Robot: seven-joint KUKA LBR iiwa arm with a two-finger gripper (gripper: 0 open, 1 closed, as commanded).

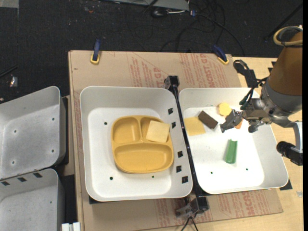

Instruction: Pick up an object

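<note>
Pincer (239,121) hangs over the right white bin (269,177); whether released or clenched, we cannot tell. We judge nothing lifted: green plastic block (231,151) lies free.

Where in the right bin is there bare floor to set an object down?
The right bin has bare floor along its near edge, below the green block, and in its near left corner beside the divider. The far part is crowded: yellow square, brown block, yellow round piece and the gripper.
</note>
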